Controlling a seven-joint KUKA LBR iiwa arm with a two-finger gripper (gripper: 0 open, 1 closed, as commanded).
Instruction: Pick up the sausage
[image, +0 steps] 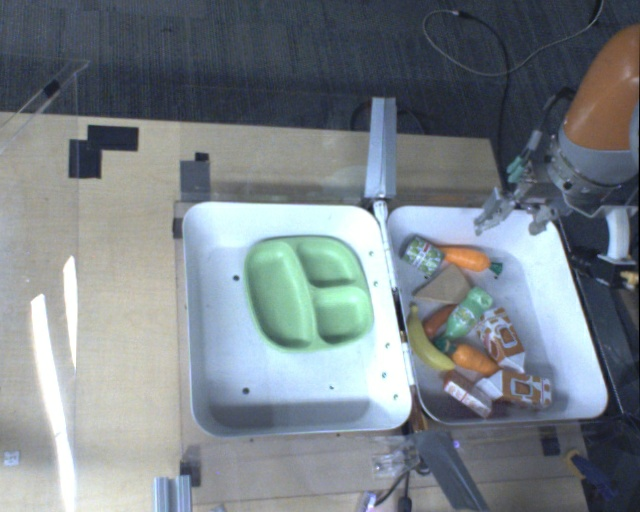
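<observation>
Two-finger gripper (518, 212) is seen above the far edge of the right shallow white bin (575, 300), fingers spread apart, nothing between them. Reddish-brown sausage (438, 320) is located mid-bin, wedged between yellow banana (426, 345) and green bottle (466, 314), well apart from gripper.

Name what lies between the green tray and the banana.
In the camera view, the bins' adjoining white walls lie between the green tray and the banana.
</observation>
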